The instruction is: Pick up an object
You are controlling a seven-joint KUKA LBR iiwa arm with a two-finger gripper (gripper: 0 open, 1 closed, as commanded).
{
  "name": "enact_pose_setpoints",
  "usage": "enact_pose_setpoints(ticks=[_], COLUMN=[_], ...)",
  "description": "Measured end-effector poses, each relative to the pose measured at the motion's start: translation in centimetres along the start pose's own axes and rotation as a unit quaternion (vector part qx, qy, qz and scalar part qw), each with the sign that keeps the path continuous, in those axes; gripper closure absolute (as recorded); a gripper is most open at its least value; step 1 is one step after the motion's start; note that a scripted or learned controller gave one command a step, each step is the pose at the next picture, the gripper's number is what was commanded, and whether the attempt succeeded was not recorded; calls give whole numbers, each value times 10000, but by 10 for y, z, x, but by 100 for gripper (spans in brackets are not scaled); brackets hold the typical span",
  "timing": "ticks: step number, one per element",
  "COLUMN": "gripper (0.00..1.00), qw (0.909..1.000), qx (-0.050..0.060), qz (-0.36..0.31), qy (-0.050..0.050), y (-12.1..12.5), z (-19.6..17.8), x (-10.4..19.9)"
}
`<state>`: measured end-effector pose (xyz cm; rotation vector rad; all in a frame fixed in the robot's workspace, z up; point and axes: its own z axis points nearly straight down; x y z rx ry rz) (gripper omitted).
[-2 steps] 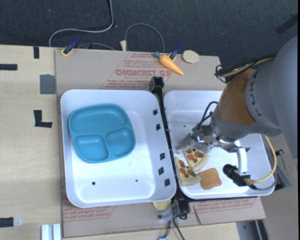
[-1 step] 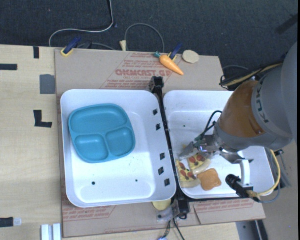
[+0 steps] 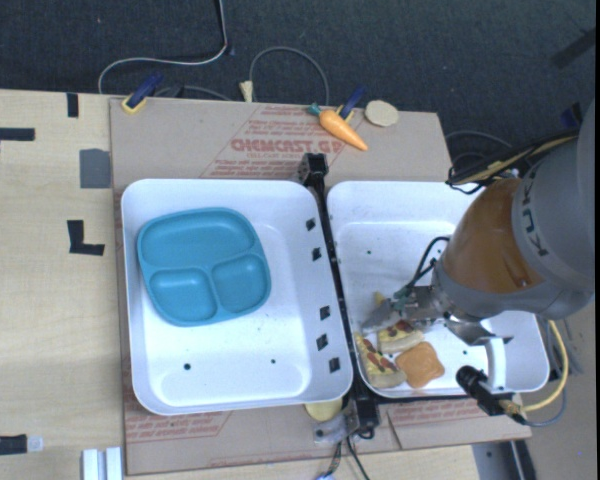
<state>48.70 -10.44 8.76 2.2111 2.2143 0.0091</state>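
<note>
Scanning left to right: blue tray (image 3: pixel 204 265) is sitting in the left bin (image 3: pixel 140 368), three compartments, nothing in them. Carrot (image 3: pixel 342 130) and a pale disc (image 3: pixel 382 114) are lying on the cardboard (image 3: pixel 180 138) behind the bins, well apart from the arm.

Right bin (image 3: pixel 380 213) is holding the candidates: a small pile in its front-left corner, against the divider. Brown cookie (image 3: pixel 421 365) is lying at the pile's right edge; paler, mixed bits (image 3: pixel 380 360) are crowding just left of it, too jumbled to name.

Gripper (image 3: pixel 404 313) is hanging just behind that pile, wrist tilted toward it. Can't tell how the jaws are standing; the arm (image 3: pixel 510 248) and cabling are blocking the tips. Nothing visibly pinched.

Judging the step: descent onto the pile is pending. Doing it well means targeting the cookie, since it's lying flat with free edges on its right side. Bracketing it across the short width, keeping off the divider and front wall, and closing only once low enough to avoid skating over the top.
</note>
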Motion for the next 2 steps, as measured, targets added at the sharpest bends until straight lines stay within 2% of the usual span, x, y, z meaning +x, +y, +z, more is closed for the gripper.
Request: enact_pose_setpoints(ticks=[1, 2], gripper=[100, 100], qw=[10000, 10000], qx=[1, 7], qz=[10, -40], qy=[-8, 27], y=[1, 64], z=[-10, -101], x=[-1, 51])
